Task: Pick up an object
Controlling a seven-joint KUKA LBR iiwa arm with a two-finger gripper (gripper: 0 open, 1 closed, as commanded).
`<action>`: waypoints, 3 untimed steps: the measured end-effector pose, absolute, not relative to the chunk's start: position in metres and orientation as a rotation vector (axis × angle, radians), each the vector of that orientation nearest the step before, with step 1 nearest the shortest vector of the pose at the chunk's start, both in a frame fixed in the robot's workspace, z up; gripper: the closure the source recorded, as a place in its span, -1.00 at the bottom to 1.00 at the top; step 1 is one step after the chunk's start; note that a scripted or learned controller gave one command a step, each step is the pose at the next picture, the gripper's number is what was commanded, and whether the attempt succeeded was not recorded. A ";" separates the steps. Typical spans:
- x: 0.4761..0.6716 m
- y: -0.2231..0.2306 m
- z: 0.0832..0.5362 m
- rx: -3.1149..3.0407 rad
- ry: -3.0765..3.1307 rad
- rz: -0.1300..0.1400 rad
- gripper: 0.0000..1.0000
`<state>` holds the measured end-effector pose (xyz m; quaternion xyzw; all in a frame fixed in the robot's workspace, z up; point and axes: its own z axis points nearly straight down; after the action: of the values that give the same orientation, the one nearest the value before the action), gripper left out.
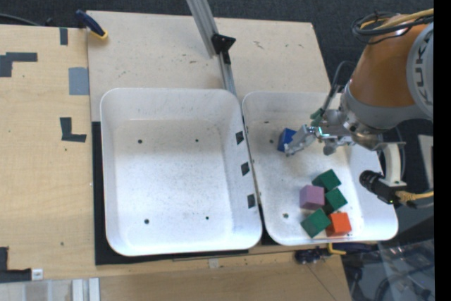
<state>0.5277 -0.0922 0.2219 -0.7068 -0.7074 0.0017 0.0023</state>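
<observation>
1. The gripper (299, 143) is in the right bin (271, 222), toward the 10 o'clock part of that bin, and the blue block (286, 139) is just at its tip. The block seems to touch the fingers, but I cannot tell if the fingers are wide, narrow, or closed around it.

2. I judge the blue block to be light and stiff, like foam or painted wood, not fragile. Its faces look flat and a little smooth, so the best hold is on two opposite flat sides, not on the corners, where it may turn and slip out.

3. The other blocks lie together near the 5 o'clock corner of the same bin: a purple block (311, 197), a dark green block (328, 180) at its 1 o'clock, a second green block (316, 223) at 6 o'clock, and an orange block (340, 223) just beside that one. They are well apart from the blue block, so it has free space around.

4. The bin floor is white, smooth and hard, with low sloping walls. A block may slide on it if it is pushed.

5. The left bin (116, 151) is just beside, and both stand on the wooden bench (155, 46).
</observation>
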 end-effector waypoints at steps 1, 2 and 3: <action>0.529 -0.092 0.224 -2.218 -2.222 0.001 -1.00; 0.530 -0.090 0.180 -2.217 -2.219 0.007 -1.00; 0.530 -0.099 0.128 -2.218 -2.218 0.008 -1.00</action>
<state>0.5300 -0.0994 0.1276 -0.7071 -0.7071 0.0027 0.0026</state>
